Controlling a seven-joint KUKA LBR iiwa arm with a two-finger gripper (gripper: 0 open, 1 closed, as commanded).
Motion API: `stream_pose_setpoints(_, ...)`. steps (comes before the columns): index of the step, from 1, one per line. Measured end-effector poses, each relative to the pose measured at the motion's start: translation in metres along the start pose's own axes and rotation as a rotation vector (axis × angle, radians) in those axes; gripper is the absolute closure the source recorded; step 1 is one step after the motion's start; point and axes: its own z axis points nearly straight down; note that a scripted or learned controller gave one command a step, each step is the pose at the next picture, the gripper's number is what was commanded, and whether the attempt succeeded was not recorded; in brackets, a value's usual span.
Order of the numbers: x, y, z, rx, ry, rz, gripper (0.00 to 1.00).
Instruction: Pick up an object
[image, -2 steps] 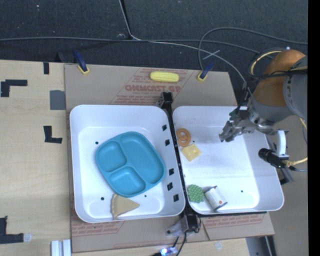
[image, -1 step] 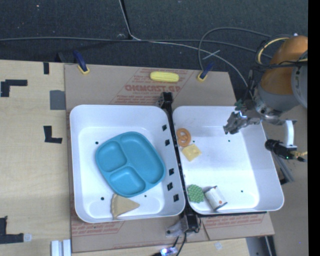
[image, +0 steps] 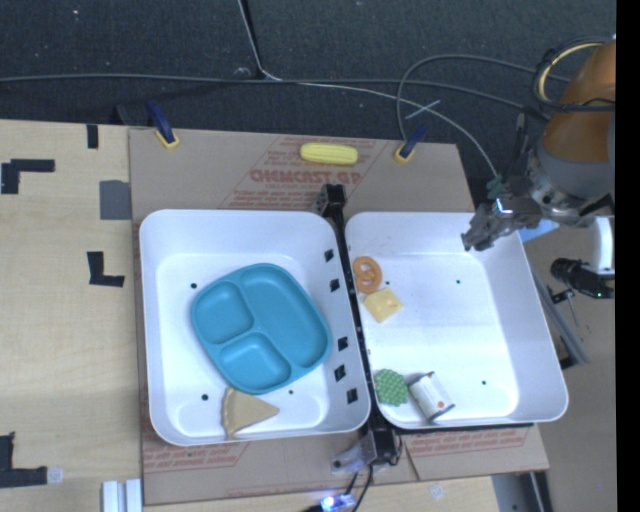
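Note:
My gripper (image: 480, 232) hangs over the far right rim of the right bin (image: 500, 310), with nothing seen between its fingers. In that bin lie an orange pretzel-like ring (image: 367, 272), a yellow block (image: 383, 305), a green round piece (image: 390, 386) and a small white can with a red label (image: 431, 395). All of these sit well to the left of and nearer than the gripper. The left bin (image: 170, 300) holds a blue divided plate (image: 261, 326) and a tan wedge (image: 244, 412).
A yellow banana-shaped toy (image: 328, 153) lies on the cardboard behind the bins. Black clips (image: 333, 200) join the bins along the middle divider. Cables arc over the back of the bench toward the arm (image: 580, 130).

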Motion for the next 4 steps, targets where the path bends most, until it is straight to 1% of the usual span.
stream_pose_setpoints(1,0.052,-0.025,0.011,0.009,0.001,-0.001,1.00)
stream_pose_setpoints(2,0.099,-0.044,0.004,0.007,0.003,-0.003,1.00)
stream_pose_setpoints(3,0.159,-0.058,0.011,0.009,0.002,-0.003,1.00)
stream_pose_setpoints(4,0.218,-0.077,0.022,0.010,0.002,-0.004,1.00)
